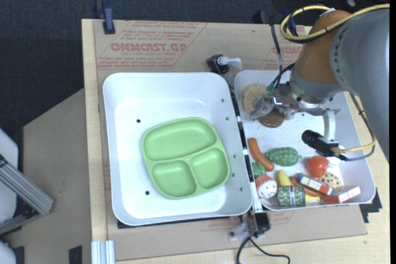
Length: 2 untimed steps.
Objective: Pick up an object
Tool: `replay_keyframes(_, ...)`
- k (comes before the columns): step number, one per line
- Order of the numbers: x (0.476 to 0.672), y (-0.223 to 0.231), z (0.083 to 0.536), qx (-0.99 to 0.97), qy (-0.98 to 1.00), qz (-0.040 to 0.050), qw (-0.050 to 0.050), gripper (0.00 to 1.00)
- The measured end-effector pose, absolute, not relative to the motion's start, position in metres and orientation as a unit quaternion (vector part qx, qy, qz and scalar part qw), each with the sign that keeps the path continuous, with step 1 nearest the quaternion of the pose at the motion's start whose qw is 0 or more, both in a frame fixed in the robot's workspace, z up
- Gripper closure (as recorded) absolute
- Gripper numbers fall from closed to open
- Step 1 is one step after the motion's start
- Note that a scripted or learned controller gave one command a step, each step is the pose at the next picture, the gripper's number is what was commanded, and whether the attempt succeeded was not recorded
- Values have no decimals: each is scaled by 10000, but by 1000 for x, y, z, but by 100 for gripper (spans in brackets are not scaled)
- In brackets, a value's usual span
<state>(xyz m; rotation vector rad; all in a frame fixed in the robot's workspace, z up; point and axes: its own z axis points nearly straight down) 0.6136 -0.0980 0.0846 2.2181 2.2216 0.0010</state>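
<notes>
At the far left stands the left bin, and in it a green divided plate lies flat, one long compartment at the top and two smaller ones below, all bare. A black-and-white clip sits on the bench just above the seam where the two bins meet. Past the seam comes the right bin, where the toy food is. Near its upper left lies a pale round cookie-like disc, and touching it on the right a brown round piece. My gripper is down right over these two, at the upper end of this bin; from this slant I cannot tell whether it is spread or closed, nor whether anything sits in it. Lower in the bin, an orange sausage lies slantwise near the seam, a green bumpy vegetable just beside it, then a red tomato further right. Along the bottom edge huddle a green can, a yellow piece and some small packets, touching one another. My grey arm comes in from the right, its orange band above the wrist.
</notes>
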Motion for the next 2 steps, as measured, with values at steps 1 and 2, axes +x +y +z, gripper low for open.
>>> replay_keyframes(1,614,-98,95,7064,7078,12,25,100)
replay_keyframes(2,600,-12,191,7037,7104,49,24,100)
